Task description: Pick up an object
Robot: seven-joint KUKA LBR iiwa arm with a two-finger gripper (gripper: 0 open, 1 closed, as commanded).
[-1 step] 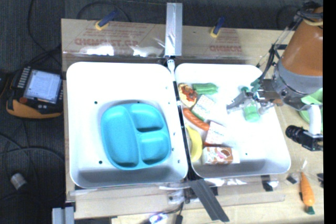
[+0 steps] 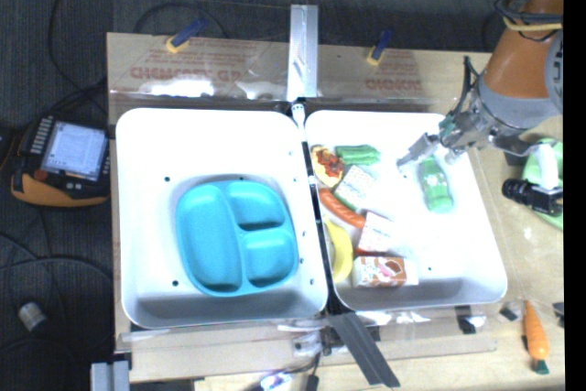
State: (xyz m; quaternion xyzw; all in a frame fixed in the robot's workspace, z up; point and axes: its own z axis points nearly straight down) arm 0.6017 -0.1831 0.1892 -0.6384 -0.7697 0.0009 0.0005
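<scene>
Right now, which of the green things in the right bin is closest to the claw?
The green bottle, lying alone just below the claw. The other green item sits farther left, at the top of the pile along the divider.

My gripper [image 2: 428, 148] hangs over the right bin [image 2: 476, 224], where the white floor lies bare along the right wall and the lower right. A green bottle [image 2: 437, 187] lies just below me. Food packets [image 2: 357, 188], a banana [image 2: 339, 250] and a carton [image 2: 378, 270] crowd the left wall. A blue tray [image 2: 236, 235] fills the left bin's [image 2: 146, 160] middle.
</scene>
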